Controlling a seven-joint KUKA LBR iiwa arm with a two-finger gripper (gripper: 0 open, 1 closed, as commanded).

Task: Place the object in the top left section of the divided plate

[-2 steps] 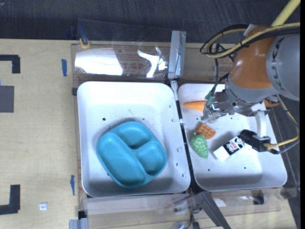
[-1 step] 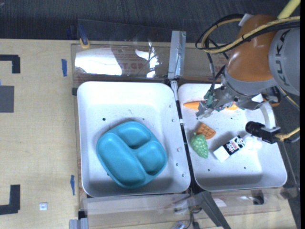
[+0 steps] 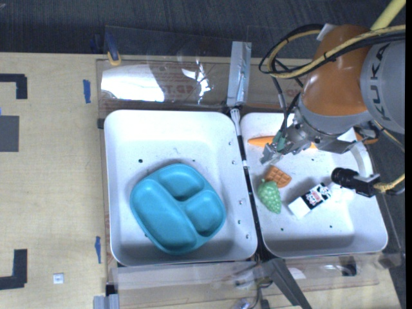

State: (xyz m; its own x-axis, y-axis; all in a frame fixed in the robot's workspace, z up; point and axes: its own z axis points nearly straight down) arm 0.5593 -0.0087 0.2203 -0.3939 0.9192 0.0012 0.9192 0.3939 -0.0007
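The pincer [image 3: 275, 148] (open or closed, I cannot tell) hangs just above the waffle piece [image 3: 278, 175].

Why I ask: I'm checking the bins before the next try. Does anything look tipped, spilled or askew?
Nothing looks spilled or broken. The blue divided plate sits turned at an angle in the left bin. In the right bin, the small white carton lies on its side.

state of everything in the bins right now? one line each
divided plate: in left bin, upright, all sections bare
carrot: lying flat in right bin, partly under the gripper
gripper: low over right bin by the carrot, grasp not confirmed
waffle piece: flat, right bin
green grapes: lying below the waffle piece
white carton: on its side, right bin
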